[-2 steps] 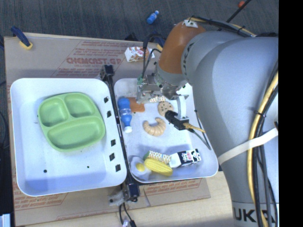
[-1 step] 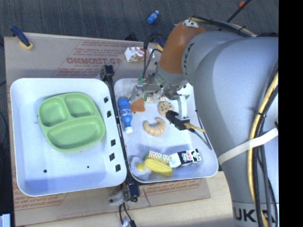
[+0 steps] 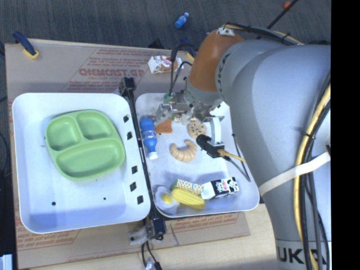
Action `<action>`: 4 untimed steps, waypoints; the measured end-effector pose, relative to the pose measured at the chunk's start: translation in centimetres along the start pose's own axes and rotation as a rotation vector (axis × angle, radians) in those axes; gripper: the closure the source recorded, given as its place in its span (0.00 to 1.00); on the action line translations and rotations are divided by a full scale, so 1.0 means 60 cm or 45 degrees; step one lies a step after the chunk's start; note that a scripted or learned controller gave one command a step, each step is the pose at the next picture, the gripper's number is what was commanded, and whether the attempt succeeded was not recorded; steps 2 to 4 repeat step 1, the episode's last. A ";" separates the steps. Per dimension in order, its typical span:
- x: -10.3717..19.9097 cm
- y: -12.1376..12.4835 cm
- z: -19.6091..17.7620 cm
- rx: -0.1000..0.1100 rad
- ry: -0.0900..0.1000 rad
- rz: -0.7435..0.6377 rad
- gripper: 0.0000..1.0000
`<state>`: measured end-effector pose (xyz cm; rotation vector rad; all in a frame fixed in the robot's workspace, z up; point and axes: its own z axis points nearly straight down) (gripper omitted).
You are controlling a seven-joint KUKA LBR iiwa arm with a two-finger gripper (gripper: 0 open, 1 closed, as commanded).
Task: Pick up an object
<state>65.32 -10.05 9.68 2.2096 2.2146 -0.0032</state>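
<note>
Camera view, looking down at a slant on the tabletop [image 3: 101, 72] with two white bins side by side.

Landmark: the croissant [image 3: 183, 151], lying near the middle of the right bin [image 3: 169, 173].

Left of the croissant, hard by the bin's left wall, a blue bottle [image 3: 148, 135] on its side. Up and left of the croissant, an orange piece [image 3: 163, 127], just beside the bottle. Just above the croissant, a round speckled cookie [image 3: 196, 129]. Below the croissant, a yellow patterned packet [image 3: 189, 185] touching a corn cob [image 3: 188, 198]; right of those, a cow-patterned carton [image 3: 223, 187]; left of them, a white cup [image 3: 166, 198] with something yellow inside.

Far left of the croissant, in the left bin [image 3: 22, 151], a green divided plate [image 3: 84, 145].

Above the croissant, past the orange piece, the pincer [image 3: 175, 107] on the grey arm [image 3: 270, 106]. Cannot tell whether wide or narrow, nor whether anything is held.
</note>
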 end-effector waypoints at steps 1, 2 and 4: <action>0.005 0.000 -0.014 0.004 0.007 -0.006 1.00; 0.005 0.000 -0.014 0.004 0.007 -0.006 1.00; 0.005 0.000 -0.014 0.004 0.007 -0.006 1.00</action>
